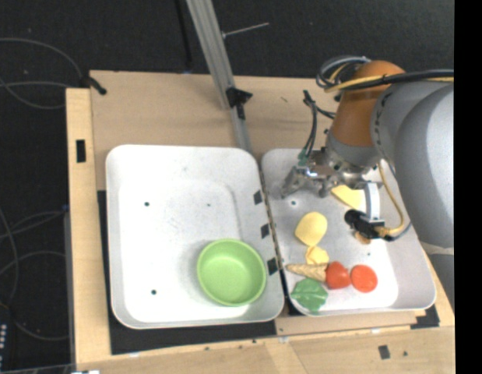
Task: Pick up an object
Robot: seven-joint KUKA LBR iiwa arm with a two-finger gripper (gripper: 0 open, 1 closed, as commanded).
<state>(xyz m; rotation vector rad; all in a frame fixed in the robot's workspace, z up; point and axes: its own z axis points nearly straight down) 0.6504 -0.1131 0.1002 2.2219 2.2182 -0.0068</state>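
A: Gripper [307, 179], upper right bin [408, 287]: jaw state indeterminate.
B: Yellow object [311, 227] lies just below it, near red pieces [351, 276]. Risk: nudging instead of grasping.

Grey arm [423, 162] enters from right, bulky link filling upper right corner. Orange band [357, 115] above wrist, cables looping over its top. Wrist angled down and leftward. Gripper [303, 179] low, at end of wrist, pointing left; metal fingers [292, 184] splayed apart, nothing visible between them. Black cable hangs beside wrist on right.
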